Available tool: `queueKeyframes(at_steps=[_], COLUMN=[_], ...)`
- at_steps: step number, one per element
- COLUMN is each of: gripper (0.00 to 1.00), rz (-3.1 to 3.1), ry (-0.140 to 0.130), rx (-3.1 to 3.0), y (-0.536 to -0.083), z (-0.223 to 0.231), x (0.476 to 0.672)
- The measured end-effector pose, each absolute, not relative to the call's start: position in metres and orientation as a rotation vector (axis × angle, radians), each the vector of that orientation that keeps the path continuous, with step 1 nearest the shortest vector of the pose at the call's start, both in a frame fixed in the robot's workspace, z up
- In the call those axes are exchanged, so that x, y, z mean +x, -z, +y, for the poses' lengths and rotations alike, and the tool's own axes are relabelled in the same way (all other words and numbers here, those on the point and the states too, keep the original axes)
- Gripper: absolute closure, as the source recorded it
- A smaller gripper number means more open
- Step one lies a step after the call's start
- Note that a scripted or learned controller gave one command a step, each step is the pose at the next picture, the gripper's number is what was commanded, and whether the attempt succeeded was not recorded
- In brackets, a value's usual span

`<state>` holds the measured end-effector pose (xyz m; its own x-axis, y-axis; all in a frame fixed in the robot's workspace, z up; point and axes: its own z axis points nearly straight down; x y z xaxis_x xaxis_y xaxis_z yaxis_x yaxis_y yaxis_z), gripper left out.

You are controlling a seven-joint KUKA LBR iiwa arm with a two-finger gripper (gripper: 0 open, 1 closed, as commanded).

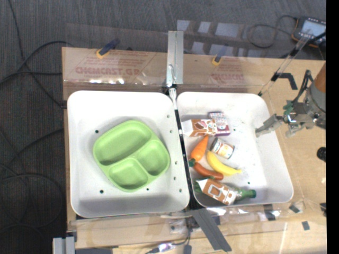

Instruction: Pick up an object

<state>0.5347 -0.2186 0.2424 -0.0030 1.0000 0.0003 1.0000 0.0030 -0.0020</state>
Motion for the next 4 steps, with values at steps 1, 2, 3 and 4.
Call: queueKeyframes(at_steps=[1,2,3,4], gripper=[0.00,0.00,1.00,1.00], rz=[-2.224,-2.446,-2.447,-2.250], ry=[-0.002,0.007,0.011,-0.004], rx=[-2.217,-1.985,-1.986,-2.190], y=[-0.242,-0.089,-0.099,-0.183], z=[-0.219,-0.145,-0.145,-0.055], x=[0.535,0.524,0.525,0.547])
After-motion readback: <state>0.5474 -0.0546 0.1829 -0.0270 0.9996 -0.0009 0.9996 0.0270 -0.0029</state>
